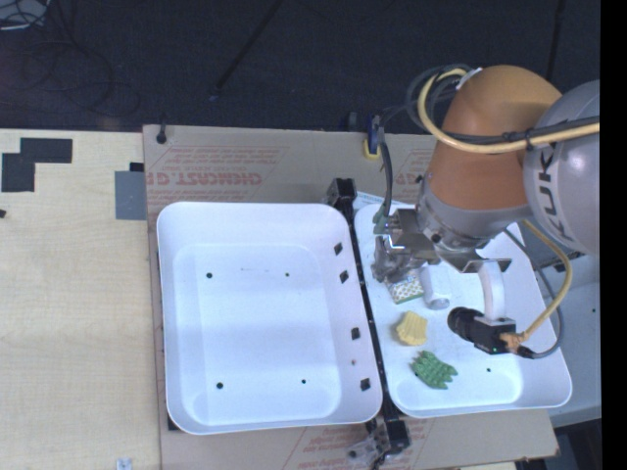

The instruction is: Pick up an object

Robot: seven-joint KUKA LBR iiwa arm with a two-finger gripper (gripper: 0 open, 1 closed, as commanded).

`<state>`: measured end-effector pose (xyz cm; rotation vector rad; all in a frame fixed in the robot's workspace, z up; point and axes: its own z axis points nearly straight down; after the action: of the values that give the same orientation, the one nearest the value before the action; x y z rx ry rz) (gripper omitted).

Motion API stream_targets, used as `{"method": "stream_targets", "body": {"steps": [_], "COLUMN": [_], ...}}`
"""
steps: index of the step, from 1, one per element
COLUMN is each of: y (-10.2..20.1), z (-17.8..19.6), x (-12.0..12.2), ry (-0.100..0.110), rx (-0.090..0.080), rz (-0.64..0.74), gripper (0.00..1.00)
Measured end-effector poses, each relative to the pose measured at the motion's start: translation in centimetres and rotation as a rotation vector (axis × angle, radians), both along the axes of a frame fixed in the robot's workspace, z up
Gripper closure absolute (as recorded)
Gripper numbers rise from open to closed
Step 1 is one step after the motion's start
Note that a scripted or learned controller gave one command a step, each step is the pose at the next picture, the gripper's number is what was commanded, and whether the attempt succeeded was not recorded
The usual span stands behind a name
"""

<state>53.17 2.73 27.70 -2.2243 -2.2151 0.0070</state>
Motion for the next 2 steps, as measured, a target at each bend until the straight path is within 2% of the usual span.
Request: {"method": "stream_targets", "body": {"steps": [1,2], "y": [0.1,-6.2], "z": [0.9,-0.7], "x": [0.0,0.2], "ry": [0.002,0.001], "rx": [0.001,-0.001], "rz": [0.002,-0.002], "gripper": [1.00,1.00]}}
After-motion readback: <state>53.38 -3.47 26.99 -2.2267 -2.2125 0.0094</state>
